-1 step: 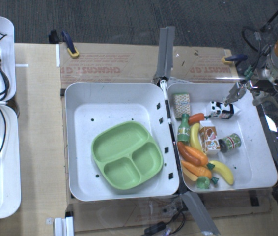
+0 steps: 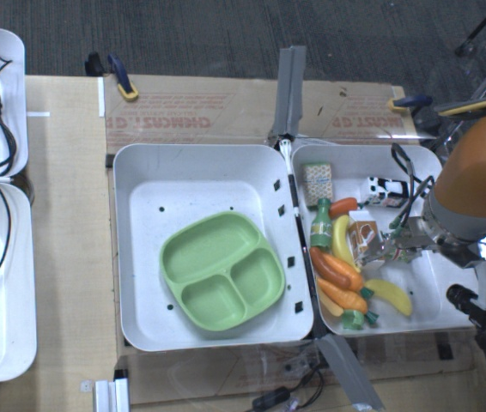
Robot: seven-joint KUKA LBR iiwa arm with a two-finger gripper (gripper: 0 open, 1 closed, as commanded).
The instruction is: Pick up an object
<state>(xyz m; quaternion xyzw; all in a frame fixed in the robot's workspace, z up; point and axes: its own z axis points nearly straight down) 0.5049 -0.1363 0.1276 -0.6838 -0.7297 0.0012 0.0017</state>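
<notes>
In right bin (image 2: 428,312): two bananas (image 2: 343,240), two carrots (image 2: 337,269), one bottle (image 2: 320,223); fingers' (image 2: 389,247) state unclear.

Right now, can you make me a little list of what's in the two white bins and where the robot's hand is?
left bin: one green divided plate
right bin: toy food in a pile
toy food: two carrots, two bananas, a green bottle, a cracker, a small packet
also in right bin: a black and white toy near the back
gripper: low in the right bin, beside the packet
held: can't tell
</notes>
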